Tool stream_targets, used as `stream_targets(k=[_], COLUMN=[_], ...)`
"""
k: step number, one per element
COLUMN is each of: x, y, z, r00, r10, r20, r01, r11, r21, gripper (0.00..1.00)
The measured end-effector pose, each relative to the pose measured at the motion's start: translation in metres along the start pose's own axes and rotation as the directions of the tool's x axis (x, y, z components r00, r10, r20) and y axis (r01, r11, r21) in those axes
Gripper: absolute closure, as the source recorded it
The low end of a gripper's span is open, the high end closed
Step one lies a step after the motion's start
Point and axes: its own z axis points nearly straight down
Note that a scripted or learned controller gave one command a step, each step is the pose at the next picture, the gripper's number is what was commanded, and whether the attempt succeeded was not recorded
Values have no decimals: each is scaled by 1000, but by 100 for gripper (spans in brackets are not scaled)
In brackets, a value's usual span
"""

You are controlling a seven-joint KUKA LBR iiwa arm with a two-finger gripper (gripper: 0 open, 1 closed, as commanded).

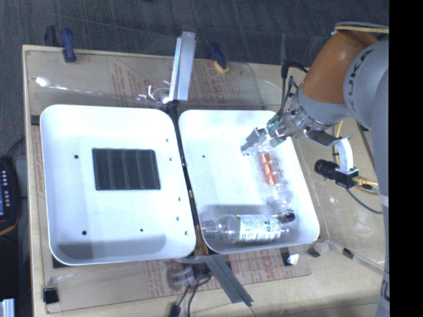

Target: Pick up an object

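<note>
The gripper (263,136) is hanging over the smooth white right bin (218,177); I cannot tell its grip. Two clear plastic bottles (272,174) are lying inside.

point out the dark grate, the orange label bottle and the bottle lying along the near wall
dark grate (125,169), camera view, centre of its slats
orange label bottle (269,167), camera view, on the orange label
near-wall bottle (248,228), camera view, mid-body label
</note>
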Motion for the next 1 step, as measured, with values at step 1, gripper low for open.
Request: stream_targets(k=[1], x=[-3], y=[21], z=[5], r00=[994], r10=[-107], r20=[2], r01=[107], r11=[994], r21=[-2], gripper=[0])
